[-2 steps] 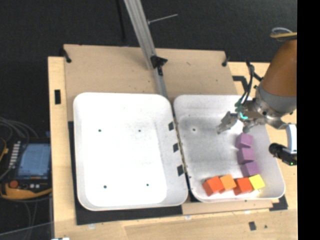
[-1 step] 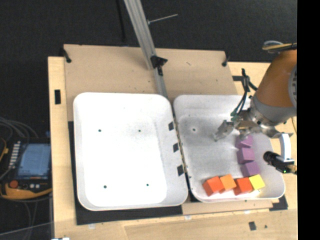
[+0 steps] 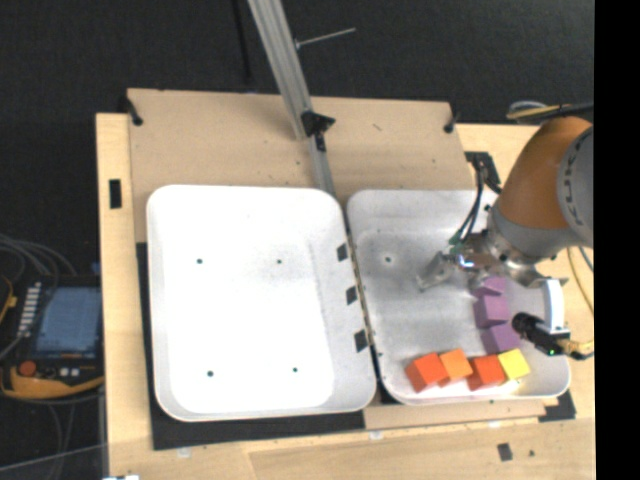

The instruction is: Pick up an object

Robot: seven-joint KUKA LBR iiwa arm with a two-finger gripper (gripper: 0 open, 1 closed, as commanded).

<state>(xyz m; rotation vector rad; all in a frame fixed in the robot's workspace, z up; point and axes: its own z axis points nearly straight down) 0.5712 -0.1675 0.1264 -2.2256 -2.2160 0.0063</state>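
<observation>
My gripper [image 3: 442,269] hangs over the middle of the right bin [image 3: 400,238], reaching in from the right under the orange-banded wrist. Its metal fingers [image 3: 432,276] point left and down toward bare bin floor. Just right of the gripper lie two purple blocks [image 3: 493,306], one behind the other. Along the bin's front wall sits a row of blocks: an orange-red block [image 3: 428,371], an orange block [image 3: 456,365], a red block [image 3: 488,371] and a yellow block [image 3: 514,364]. I see nothing between the fingers.
The left bin [image 3: 250,298] is a white tray beside the right one, with black clips along the shared edge. A metal pole [image 3: 285,58] rises at the back. A handheld pendant [image 3: 55,333] lies off the bench at left.
</observation>
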